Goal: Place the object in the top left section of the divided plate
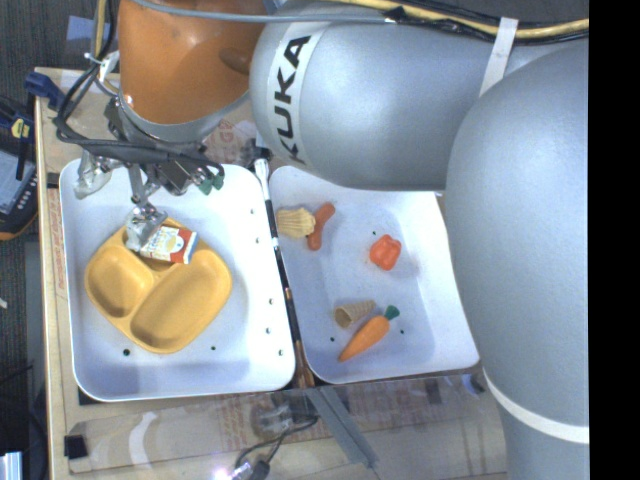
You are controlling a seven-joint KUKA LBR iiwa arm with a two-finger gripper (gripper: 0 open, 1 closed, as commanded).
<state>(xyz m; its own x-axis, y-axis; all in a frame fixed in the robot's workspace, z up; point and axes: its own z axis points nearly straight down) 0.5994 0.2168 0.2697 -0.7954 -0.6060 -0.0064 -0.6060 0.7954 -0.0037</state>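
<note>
On the bench's left bin (80, 358), the claw (143, 218) grips a small carton (166, 242) over the yellow divided plate (160, 293)'s top section; placing is underway; releasing seems next.

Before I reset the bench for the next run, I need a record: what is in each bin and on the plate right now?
Bins: two, white, shallow, side by side on the bench.
Divided plate: one, yellow, in the left bin.
Small carton: one, orange and white, at the plate's top section, under the gripper.
Hot dog toy: one, tan bun with an orange-red sausage, top left of the right bin.
Pepper: one, orange-red, middle of the right bin.
Cone: one, tan, lower part of the right bin.
Carrot: one, orange with a green top, just below the cone.
Arm: one, grey with an orange band, reaching in from the right.
Gripper: one, over the plate's top edge.
</note>
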